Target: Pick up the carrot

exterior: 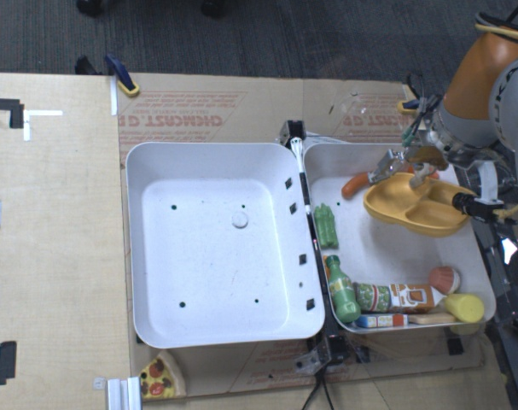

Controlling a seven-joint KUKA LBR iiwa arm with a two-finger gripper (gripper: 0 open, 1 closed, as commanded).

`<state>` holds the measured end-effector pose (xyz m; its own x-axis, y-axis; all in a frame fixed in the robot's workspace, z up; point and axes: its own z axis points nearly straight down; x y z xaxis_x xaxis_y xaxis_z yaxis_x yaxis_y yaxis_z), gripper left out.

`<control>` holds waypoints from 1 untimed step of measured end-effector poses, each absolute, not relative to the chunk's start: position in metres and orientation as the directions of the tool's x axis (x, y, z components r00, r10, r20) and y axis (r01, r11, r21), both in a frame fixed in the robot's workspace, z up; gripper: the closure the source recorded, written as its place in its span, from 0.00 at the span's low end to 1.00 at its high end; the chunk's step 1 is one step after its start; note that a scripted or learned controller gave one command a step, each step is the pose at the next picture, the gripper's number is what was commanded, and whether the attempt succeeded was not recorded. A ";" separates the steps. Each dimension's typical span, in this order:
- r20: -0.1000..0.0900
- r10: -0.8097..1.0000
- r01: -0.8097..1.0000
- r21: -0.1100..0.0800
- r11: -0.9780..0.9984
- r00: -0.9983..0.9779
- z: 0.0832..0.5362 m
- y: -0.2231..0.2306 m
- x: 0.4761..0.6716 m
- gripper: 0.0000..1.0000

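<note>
Camera view
Carrot [354, 184]: lies in the right bin [361, 254], near its far wall, just left of the yellow dish [416, 209] and touching or almost touching its rim.
Around it: a green vegetable [326, 227] lies along the bin's left wall; nearer the front sit a green bottle [340, 292], a labelled bottle [399, 297] on its side, a yellow lemon [465, 307] and a pinkish piece [445, 278].
In the way: the yellow dish fills the far right of the bin, under my wrist.
Left bin [216, 237]: white, beside the right one.
My arm: reaches in from the right, orange band [485, 75] high, wrist angled down-left.
My claw [399, 167]: above the dish's far rim, right of the carrot; I cannot tell how wide it stands, and nothing shows in it.
</note>
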<state>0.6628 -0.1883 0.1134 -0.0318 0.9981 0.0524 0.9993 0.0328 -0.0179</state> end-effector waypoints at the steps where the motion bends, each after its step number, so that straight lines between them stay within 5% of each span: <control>1: 0.056 0.996 0.998 -0.025 0.064 -0.062 0.095 -0.189 0.663 0.00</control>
